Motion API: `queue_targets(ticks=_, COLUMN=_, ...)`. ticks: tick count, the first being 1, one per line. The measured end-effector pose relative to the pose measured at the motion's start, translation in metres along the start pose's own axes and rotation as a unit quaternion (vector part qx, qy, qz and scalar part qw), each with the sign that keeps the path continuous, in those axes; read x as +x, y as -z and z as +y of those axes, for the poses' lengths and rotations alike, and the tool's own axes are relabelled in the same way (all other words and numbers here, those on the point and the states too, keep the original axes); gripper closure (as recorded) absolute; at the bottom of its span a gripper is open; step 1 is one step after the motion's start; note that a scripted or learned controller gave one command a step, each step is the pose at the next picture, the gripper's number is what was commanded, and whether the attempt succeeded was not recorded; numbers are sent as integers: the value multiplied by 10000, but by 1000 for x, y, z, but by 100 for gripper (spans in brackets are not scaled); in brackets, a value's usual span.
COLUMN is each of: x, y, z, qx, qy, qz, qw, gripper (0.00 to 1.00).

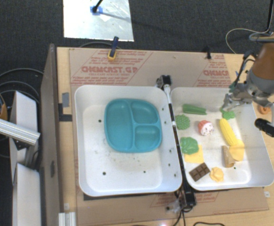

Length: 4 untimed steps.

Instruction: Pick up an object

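Pincer point(231, 102): state unresolved, above small green piece point(228, 114) | Risk: corn point(228, 131) lay just beside; a skewed descent could nudge it, missing the grasp.

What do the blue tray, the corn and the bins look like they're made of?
Blue tray: likely moulded plastic, matte, one even colour with smooth rounded compartments.
Corn: probably toy plastic or rubber, uniformly bright yellow; too small to be sure.
Bins: seemingly thin formed white plastic, with rounded corners and faint sheen.
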State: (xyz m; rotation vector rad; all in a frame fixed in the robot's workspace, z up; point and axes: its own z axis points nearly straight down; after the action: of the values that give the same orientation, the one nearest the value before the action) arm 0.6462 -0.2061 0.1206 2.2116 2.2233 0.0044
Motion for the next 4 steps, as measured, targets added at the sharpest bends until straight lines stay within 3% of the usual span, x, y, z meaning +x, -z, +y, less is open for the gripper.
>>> queue_targets(ticks=1, x=0, y=0, z=0, qx=5, qy=4, qz=-1, qw=10000, gripper=0)
queue_targets(ticks=2, x=0, y=-39, z=-60, qx=60, qy=-32, qz=19, qw=10000, gripper=0)
queue_targets(ticks=3, x=0, y=-25, z=-55, qx=2, qy=-13, qz=4, qw=10000, gripper=100)
queue_targets(ticks=4, x=68, y=-36, z=-6, qx=1, qy=33, qz=20, qw=10000, gripper=100)
